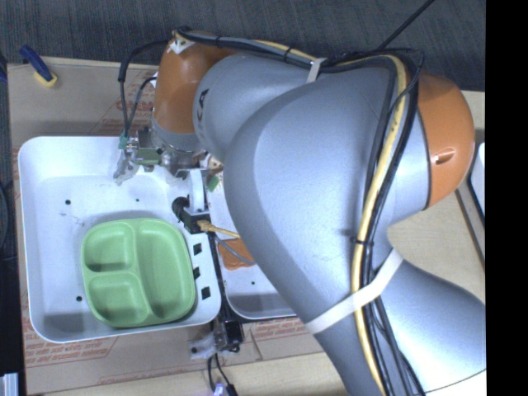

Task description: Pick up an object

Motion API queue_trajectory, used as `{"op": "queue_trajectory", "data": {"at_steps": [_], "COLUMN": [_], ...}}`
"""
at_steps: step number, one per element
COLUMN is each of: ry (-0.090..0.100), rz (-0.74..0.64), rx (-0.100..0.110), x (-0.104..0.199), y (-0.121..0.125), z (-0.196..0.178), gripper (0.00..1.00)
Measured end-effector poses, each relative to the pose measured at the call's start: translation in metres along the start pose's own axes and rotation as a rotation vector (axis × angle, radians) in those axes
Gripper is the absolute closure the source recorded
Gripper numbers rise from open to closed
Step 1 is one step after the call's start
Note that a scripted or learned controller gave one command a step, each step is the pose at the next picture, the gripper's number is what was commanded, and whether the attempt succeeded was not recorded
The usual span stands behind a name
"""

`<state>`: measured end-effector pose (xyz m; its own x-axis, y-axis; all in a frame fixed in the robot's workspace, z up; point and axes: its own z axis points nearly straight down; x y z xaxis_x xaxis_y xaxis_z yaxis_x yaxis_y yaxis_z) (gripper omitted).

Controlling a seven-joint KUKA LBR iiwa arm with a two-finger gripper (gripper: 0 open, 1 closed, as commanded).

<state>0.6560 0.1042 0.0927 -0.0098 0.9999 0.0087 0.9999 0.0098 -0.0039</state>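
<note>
A: Where's the gripper (132, 159)?
B: Low over the left bin's (41, 221) far wall; whether its metal fingers are spread or closed, I cannot tell.
A: And the tray?
B: The green tray (136, 272), matte plastic, rounded, three compartments, lies flat in that bin.

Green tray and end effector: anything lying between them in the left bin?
No. In the camera view, only bare white bin floor separates the green tray from the end effector, which sits near the bin's far wall.
</note>
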Motion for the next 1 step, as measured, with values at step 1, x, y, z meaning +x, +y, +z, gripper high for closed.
{"op": "queue_trajectory", "data": {"at_steps": [1], "ry": [0.0], "rz": [0.0], "rx": [0.0], "x": [0.0], "y": [0.0], "z": [0.0], "gripper": [0.0]}}
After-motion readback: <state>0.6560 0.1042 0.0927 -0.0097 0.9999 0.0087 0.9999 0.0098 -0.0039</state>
